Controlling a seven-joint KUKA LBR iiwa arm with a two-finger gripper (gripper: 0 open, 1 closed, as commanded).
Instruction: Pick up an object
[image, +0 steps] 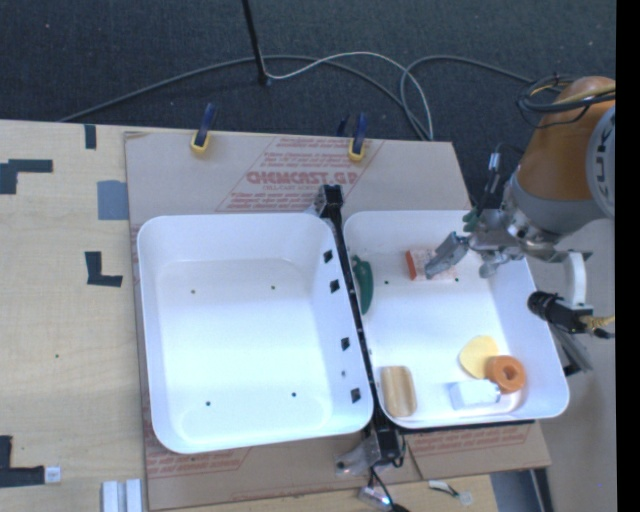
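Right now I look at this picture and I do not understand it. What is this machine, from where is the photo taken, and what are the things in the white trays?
One camera looks down at a slant on a bench. The grey and orange robot arm reaches in from the right. Its gripper hangs over the right bin, close beside a small orange-red block; nothing is seen gripped. That bin also contains a green object by the divider, a tan wooden block, a yellow piece, an orange ring and a small white item. The left bin sits beside it.
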